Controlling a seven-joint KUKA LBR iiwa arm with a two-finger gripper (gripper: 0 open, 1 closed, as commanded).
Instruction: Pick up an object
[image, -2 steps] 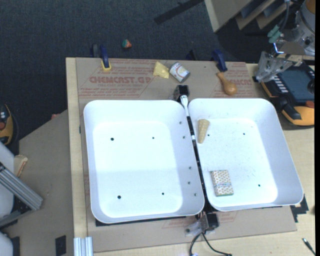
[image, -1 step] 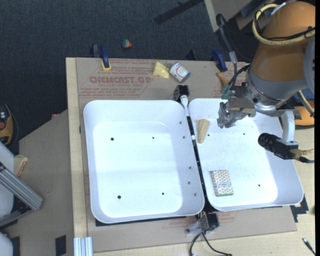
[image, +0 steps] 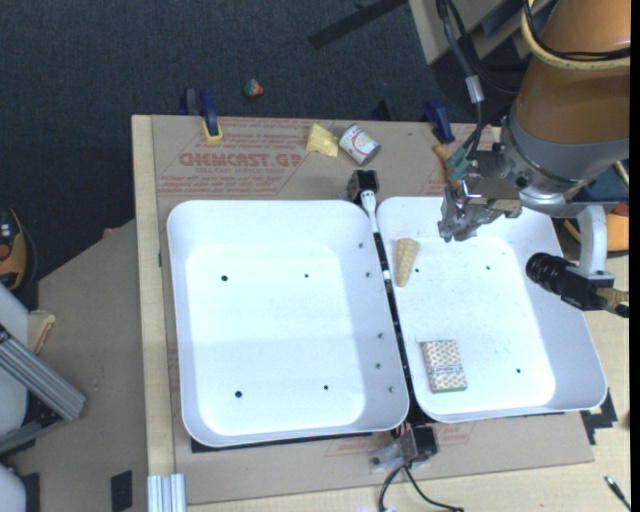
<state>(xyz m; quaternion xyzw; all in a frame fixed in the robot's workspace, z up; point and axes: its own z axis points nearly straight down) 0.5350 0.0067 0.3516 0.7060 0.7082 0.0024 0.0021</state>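
In the right bin (image: 560, 385) a pale tan cone-shaped piece (image: 406, 259) lies near the far left corner. A small patterned rectangular packet (image: 443, 365) rests near the bin's front edge. My gripper (image: 457, 229) hangs over the far part of the right bin, to the right of the cone and apart from it. Nothing shows between its tips.
The left bin (image: 190, 300) stands beside the right one. On the cardboard behind the bins lie a yellow wedge (image: 322, 141) and a small white box (image: 359, 144). A black-and-white brush-like tool (image: 366, 192) lies along the gap between the bins. Blue clamps (image: 209, 112) hold the board.
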